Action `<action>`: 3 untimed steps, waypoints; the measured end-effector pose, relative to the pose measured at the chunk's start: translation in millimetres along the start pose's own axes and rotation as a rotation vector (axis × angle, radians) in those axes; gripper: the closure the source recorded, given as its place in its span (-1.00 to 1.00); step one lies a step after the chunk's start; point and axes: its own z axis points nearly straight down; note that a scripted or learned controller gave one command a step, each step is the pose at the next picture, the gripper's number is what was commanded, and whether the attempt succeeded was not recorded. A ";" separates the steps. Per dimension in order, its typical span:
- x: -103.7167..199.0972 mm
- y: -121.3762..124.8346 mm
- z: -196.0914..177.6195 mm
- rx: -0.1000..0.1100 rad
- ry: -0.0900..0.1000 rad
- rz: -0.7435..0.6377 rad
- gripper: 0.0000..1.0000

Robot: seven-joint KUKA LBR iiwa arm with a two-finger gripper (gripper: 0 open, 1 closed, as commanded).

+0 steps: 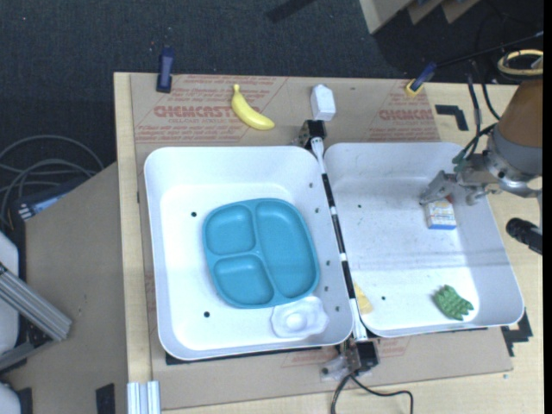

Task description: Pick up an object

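A: Left bin point(172, 179): a glossy blue sectioned tray point(259, 250), rounded, is seen, with a clear plastic piece point(297, 320) just beside it.

B: Right bin point(483, 257): a small white box point(442, 216) and a knobbly green object point(453, 302) are noted, well apart.

A: Gripper point(448, 190)?

B: Seen directly above the box; finger spread cannot be told, no hold confirmed. A yellow banana point(249, 110) is seen outside the bins.

The arm point(522, 136) is cut off at the three o'clock edge; the small box point(442, 216) has print too small to read.
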 end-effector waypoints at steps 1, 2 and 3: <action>22.0 -4.8 30.5 -0.006 -0.006 0.001 -1.00; 20.2 -3.0 18.3 -0.014 -0.012 0.001 1.00; 9.8 -39.2 -8.4 0.004 0.001 0.002 1.00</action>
